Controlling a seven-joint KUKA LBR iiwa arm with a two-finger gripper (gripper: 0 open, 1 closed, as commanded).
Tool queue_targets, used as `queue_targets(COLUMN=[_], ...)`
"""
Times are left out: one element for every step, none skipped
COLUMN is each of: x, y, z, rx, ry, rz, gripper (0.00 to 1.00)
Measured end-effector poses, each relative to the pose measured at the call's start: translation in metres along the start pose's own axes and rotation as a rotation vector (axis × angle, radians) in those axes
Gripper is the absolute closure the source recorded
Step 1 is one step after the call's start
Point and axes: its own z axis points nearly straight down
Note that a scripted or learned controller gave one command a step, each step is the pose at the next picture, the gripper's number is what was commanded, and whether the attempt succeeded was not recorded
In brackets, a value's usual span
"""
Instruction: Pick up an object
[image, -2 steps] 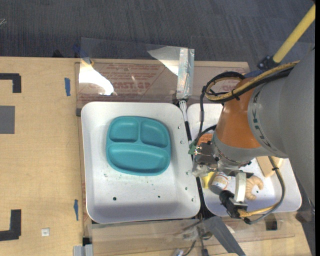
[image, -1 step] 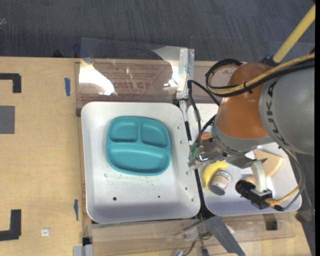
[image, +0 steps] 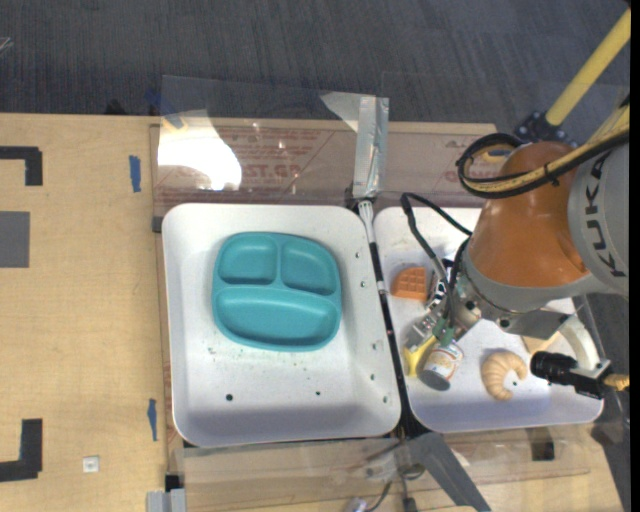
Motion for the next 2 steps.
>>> queue_targets(x=[0.096,0.093], y=[0.066,0.063], z=[-0.039,0.009], rx=[-0.005,0.001], ry=[-0.001,0.001], rz=[-0.072,-0.573], gripper=[1.0,1.0])
